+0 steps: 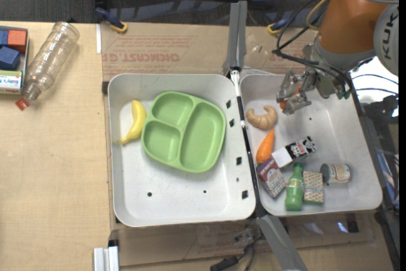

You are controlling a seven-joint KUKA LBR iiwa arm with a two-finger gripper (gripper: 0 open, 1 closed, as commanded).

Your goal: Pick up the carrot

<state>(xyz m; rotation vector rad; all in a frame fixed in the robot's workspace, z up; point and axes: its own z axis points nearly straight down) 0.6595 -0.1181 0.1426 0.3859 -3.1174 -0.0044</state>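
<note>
The orange carrot (265,146) lies in the right bin (355,136), near its left wall, just below a tan croissant (262,116). My gripper (292,96) hangs over the upper part of that bin, up and to the right of the carrot and well apart from it. Its fingers point down and left, toward the croissant. Nothing shows between them.
The right bin also holds a small black and white carton (299,150), a red packet (273,179), a green bottle (294,192), a cracker pack (313,187) and a small can (336,173). The left bin (127,187) holds a green divided plate (184,131) and a banana (134,120).
</note>
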